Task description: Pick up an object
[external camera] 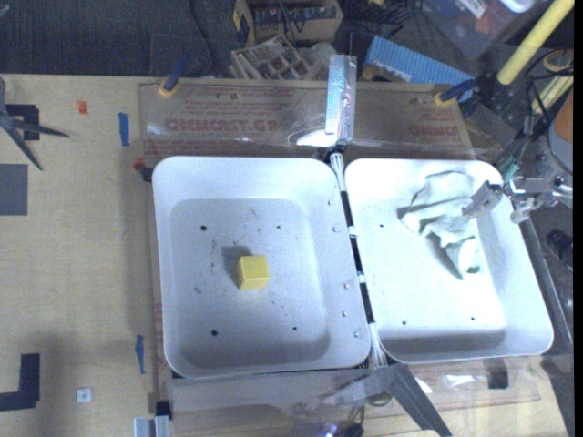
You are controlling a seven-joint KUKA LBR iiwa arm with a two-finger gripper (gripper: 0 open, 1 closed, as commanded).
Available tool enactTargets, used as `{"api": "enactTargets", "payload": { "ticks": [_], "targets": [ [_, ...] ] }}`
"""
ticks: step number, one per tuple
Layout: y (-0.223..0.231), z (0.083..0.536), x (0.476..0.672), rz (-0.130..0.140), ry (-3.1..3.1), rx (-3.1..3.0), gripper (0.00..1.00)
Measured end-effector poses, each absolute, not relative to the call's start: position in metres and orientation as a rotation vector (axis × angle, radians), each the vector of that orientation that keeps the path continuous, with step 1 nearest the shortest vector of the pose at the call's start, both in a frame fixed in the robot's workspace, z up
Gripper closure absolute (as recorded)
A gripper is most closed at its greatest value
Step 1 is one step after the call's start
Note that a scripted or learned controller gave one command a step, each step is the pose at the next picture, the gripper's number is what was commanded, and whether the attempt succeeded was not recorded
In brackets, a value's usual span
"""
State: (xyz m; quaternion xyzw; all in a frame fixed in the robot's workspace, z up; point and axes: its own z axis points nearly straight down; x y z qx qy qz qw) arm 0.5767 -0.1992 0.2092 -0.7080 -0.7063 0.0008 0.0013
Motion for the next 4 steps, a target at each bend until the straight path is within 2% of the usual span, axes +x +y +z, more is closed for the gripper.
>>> {"api": "enactTargets", "payload": {
  "ticks": [1,2,3,4],
  "targets": [
    [-0.166,0.181,0.538,0.007,-1.873,-2.515,0.00],
    [-0.157,0.088,0.481,-0.006,-1.718,-2.633,0.00],
    [-0.208,0.089,0.482,-0.013,-1.839,-2.531,0.00],
    [-0.205,0.109,0.479,0.004,-1.904,-2.497,0.00]
  ]
}}
